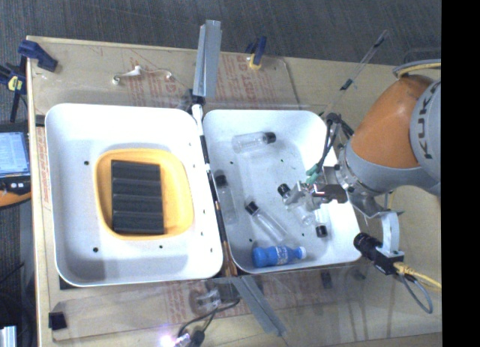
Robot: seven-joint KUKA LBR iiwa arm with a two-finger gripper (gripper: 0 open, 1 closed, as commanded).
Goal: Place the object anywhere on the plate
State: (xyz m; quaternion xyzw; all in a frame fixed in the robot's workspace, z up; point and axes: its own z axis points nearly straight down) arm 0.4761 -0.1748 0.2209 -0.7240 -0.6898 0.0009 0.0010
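From the overhead camera you are looking down on two white bins side by side on a cardboard-covered bench (150, 83). The left bin (67, 188) holds the plate (176, 203), yellow-orange with rounded corners, and on it lies a dark ribbed block (137, 195).

In the right bin (300, 124) you have several loose things. A clear vial with a dark cap (253, 141) lies near the far wall. A second clear tube with a dark cap (264, 220) lies slantwise near the middle. A small blue bottle with a pale label (277, 254) lies on its side by the near wall; its label is too small for you to read. A small black piece (220, 180) sits close to the left wall, and another one (321, 230) lies toward the right.

The arm (390, 136) comes in from the right, and part of the white lettering "KU" shows on its grey casing. The gripper (306, 192) is low over the right side of that bin, just beside a small dark object (284, 189). You cannot tell from this picture how its jaws stand, nor whether anything sits between them.
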